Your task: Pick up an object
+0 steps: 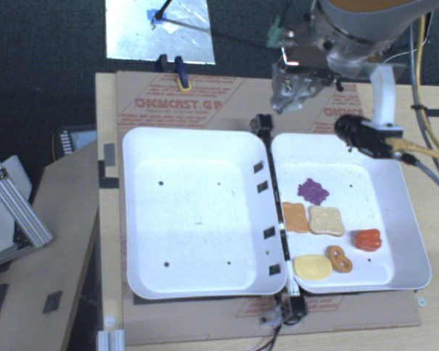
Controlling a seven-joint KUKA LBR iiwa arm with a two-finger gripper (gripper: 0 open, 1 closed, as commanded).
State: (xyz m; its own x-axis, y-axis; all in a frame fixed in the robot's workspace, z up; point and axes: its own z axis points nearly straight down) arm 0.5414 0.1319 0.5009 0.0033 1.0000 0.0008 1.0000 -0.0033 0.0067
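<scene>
Over in the right bin [395, 196] sit small toy foods: toast [326, 221], yellow lemon [312, 268], red pepper [367, 239]. They look light, stiff, slick plastic; I'd pinch the toast's edges. Gripper [293, 93] hangs above, jaws I can't tell.

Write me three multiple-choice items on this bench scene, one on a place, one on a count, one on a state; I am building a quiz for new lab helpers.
1. Where do the toy foods lie?
A. In the left bin
B. In the right bin
C. On the cardboard

2. How many toy foods are there?
A. Three
B. Six
D. Nine

3. Where is the claw?
A. Up above the bench's far edge
B. Down among the foods
C. Low in the left bin

Key: 1 B, since the purple grapes and red pepper rest in the right bin. 2 B, adding orange slice, toast, pretzel, yellow piece. 3 A, the claw hangs beyond the bins.
</scene>
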